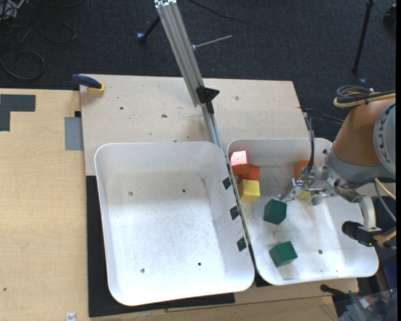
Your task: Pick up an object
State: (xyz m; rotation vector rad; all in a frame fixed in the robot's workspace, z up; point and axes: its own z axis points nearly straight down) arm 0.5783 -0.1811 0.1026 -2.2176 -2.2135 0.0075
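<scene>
My fingers (301,191): low in the right bin (321,263), I cannot tell if they are spread.
Green blocks: one (275,212) just left of my fingers, one (283,253) lower down.
Yellow block (250,190): by the bin's left wall.

We see five blocks in the right bin (361,263): red (238,158), orange (247,172) and yellow (250,190) along its left wall, two green cubes (275,212) (283,253) nearer its middle.
</scene>
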